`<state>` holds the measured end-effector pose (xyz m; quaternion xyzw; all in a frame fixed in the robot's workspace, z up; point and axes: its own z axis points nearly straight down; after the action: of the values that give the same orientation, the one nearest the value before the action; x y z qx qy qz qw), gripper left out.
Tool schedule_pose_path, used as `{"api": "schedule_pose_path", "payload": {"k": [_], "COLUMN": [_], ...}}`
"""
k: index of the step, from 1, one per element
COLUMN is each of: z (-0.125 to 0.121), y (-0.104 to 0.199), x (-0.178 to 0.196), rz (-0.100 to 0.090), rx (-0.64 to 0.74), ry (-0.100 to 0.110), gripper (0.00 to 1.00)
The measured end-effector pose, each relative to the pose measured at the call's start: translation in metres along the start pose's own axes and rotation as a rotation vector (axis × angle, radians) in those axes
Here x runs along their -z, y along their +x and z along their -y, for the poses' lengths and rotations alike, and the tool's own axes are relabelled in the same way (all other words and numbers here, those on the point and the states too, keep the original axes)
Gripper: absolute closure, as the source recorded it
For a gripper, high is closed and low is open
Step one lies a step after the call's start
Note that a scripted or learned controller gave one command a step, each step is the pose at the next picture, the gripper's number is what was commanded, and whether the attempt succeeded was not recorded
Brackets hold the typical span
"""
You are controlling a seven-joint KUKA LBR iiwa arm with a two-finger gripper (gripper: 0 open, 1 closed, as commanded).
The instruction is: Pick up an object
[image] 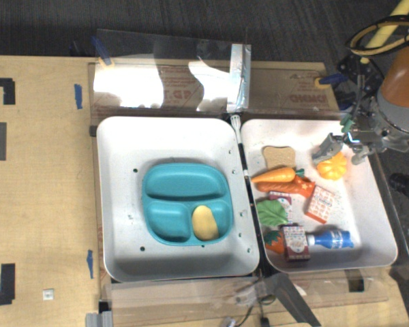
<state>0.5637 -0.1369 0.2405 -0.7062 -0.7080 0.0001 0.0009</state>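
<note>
Over the right bin's (382, 213) far right corner, jaws (341, 148) are hovering just above a yellow toy (332, 167); can't tell their state. Toys are crowding the bin's left side, carrot (276, 176) lying lengthwise left-right. Arm (395, 107) is reaching in from right edge.

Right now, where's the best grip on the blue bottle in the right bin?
Probably mid-body on the blue bottle, from straight above. It lies on its side, running left-right, so set the jaws across its width. Its right end is free; the small carton crowds its left end.
</note>
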Motion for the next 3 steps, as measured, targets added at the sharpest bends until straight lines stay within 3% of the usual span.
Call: {"api": "schedule_pose_path", "payload": {"k": [1, 2, 3], "z": [-0.047, -0.013, -0.015], "y": [0.024, 0.028, 0.027], "x": [-0.147, -0.153, -0.141], "rz": [0.001, 0.001, 0.003], "rx": [0.071, 0.087, 0.083], "ry": [-0.004, -0.007, -0.015], "gripper": [0.0, 0.0, 1.0]}}
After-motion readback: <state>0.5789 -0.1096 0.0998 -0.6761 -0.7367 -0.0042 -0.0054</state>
